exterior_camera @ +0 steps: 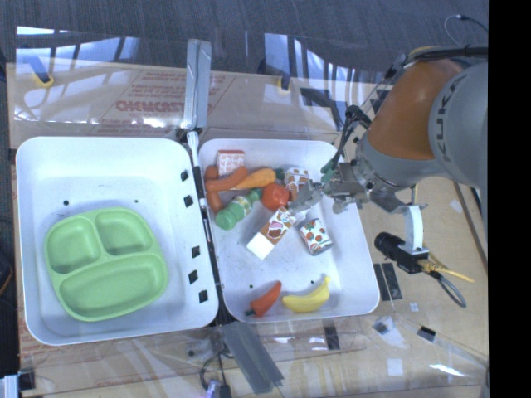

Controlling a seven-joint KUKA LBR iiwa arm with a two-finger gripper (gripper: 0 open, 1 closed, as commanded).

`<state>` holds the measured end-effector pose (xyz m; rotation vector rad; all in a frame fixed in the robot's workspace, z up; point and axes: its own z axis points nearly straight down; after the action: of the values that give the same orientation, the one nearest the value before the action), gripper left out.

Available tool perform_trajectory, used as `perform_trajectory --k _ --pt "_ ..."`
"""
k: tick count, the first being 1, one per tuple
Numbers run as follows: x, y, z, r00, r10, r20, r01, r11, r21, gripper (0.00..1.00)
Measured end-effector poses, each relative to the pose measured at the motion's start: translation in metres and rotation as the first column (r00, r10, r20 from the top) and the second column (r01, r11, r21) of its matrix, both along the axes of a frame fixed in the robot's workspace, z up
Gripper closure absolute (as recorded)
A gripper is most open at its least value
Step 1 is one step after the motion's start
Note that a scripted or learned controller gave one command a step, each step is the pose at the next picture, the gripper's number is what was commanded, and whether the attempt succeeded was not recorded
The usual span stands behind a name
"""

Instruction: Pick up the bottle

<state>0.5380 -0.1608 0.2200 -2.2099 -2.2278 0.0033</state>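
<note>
STEP: approach | bottle (pixel 233 211): green, lying flat in right bin (pixel 353 293), left side, wedged under carrots (pixel 241 178); not gripped | end effector (pixel 325 187): at bin's upper right, well apart from bottle; finger state indeterminate, nothing seen held | NEXT: traverse left

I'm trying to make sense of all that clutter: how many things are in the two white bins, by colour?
Green: 2, divided plate, bottle
Orange: 2 carrots
Red: 2, tomato, pepper
Yellow: 1 banana
White, printed: 4, cartons, cans
Total: 11
</note>
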Motion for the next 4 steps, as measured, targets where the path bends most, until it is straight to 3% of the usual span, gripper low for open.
perform_trajectory --k 1,2,3,4 --pt "0.059 0.057 -0.108 0.984 0.179 0.022 -0.179 0.984 -0.006 0.0" --pt "-0.006 0.055 -0.129 0.977 0.213 0.001 -0.213 0.977 0.0 0.0" --pt "0.107 0.102 -0.027 0.907 0.422 0.005 -0.422 0.907 -0.002 0.0" --pt "0.062 0.061 -0.129 0.879 0.477 0.003 -0.477 0.879 -0.001 0.0"
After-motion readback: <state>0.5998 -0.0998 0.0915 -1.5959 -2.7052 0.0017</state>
